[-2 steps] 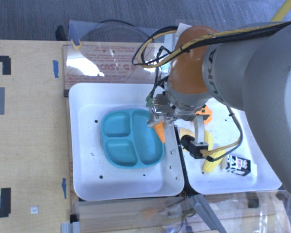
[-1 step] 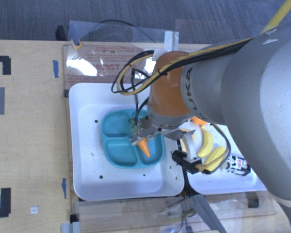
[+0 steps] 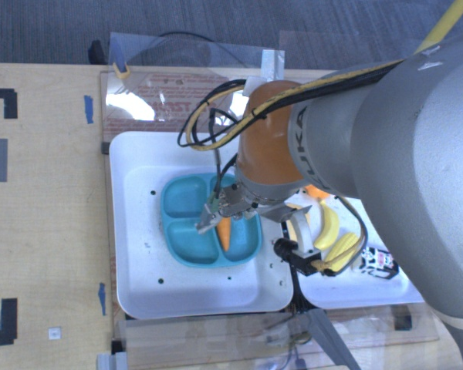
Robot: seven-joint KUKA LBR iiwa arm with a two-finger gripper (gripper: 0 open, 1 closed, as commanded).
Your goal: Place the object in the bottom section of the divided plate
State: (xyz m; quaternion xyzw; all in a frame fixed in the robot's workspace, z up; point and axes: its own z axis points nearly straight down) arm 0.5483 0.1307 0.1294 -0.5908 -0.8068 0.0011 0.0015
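writing: dark letters on the arm's grey casing (image 3: 297, 133), partly cut off by the orange band, not fully readable; a small printed packet (image 3: 378, 260) in the right bin, print too small to read
surface: light wood bench (image 3: 46, 230) with black corner marks and bits of blue tape; grey floor beyond the far edge; clear plastic sheet at the back of the bins
left bin: white, shallow (image 3: 139, 284), holds the blue divided plate (image 3: 187, 230)
right bin: white (image 3: 386, 287), mostly under the arm; bananas (image 3: 333, 241) and the packet lie in it
arm: comes in from the right, orange band (image 3: 266, 141) over the plate's far side, black and yellow cables looped over it
claw: (image 3: 216, 216) low over the plate, near the dividers' meeting point; spread cannot tell, wrist hides most of it
object: orange carrot-like piece (image 3: 224, 233), lying in the plate's near right section, top end just under the claw tip; contact or grip cannot tell
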